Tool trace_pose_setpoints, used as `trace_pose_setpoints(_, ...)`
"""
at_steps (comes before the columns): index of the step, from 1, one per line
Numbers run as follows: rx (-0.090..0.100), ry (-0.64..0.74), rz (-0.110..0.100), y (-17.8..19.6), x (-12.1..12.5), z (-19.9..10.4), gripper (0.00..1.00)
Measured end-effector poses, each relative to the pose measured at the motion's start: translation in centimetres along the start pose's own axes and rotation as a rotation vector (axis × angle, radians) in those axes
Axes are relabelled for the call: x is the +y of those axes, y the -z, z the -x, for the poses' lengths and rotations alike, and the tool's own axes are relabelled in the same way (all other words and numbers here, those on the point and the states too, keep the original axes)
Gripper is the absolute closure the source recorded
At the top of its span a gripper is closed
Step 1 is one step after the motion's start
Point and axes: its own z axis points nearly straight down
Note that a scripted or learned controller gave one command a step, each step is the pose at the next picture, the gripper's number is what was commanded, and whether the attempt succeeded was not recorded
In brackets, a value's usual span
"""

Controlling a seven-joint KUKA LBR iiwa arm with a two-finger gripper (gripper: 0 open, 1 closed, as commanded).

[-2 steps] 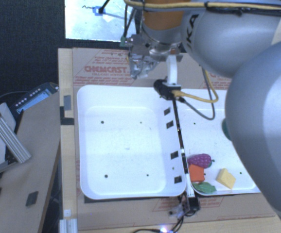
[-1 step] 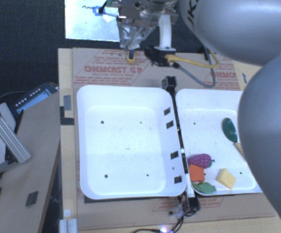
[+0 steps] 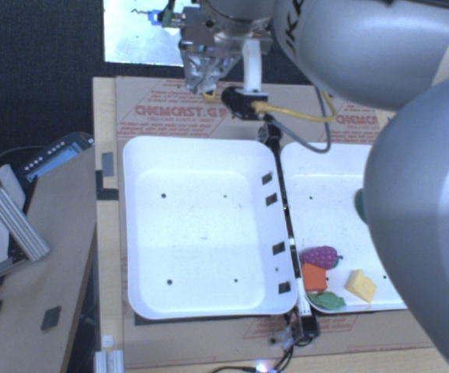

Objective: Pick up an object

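Note:
Several small objects lie in the near left corner of the right bin [image 3: 325, 185]: a purple bumpy piece [image 3: 320, 256], an orange block [image 3: 313, 277], a flat green piece [image 3: 329, 301] and a yellow wedge [image 3: 360, 285]. A dark green object [image 3: 360, 203] peeks out from behind the arm's big grey body. My gripper [image 3: 206, 84] hangs high at the back, above the cardboard behind the left bin [image 3: 143, 169], far from all the objects. Nothing is visibly held in it.
The arm's grey bulk [image 3: 419, 208] covers most of the right bin. A yellow cable and black fitting [image 3: 244, 103] hang by the wrist. A black divider with clips [image 3: 279, 208] runs between the bins. A metal rail [image 3: 7, 208] and a device [image 3: 53, 154] sit at left.

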Motion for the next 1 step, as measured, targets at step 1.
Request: trace_pose_setpoints(1, 0.0, 0.0, -0.001, -2.34, 0.01, -0.53, 1.0)
